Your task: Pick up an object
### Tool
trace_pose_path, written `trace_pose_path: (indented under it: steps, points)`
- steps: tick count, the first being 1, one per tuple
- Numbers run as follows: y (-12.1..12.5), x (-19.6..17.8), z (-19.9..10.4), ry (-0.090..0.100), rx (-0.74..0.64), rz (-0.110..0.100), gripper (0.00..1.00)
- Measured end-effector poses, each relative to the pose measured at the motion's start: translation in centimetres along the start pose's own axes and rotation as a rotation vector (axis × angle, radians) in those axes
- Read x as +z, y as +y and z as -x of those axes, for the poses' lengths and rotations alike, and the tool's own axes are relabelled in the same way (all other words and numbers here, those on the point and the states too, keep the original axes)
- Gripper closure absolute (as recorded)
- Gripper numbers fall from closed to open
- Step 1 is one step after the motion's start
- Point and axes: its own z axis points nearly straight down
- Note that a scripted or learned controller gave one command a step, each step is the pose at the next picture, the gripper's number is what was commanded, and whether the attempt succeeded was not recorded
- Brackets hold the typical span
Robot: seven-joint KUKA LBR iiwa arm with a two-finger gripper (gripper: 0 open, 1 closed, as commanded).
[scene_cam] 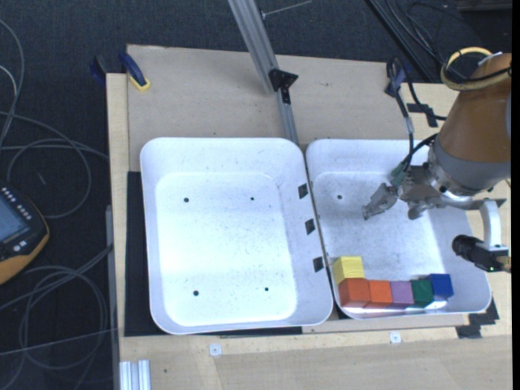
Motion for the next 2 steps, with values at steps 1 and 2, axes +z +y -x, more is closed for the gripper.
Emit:
trace_pose_path:
  steps: [1,2]
  points:
    - [4.1,4.7,-2.0,-0.001,-0.003,-0.001,0.00]
    - [13.0,0.4,-6.6,0.000,-0.006,0.008,0.00]
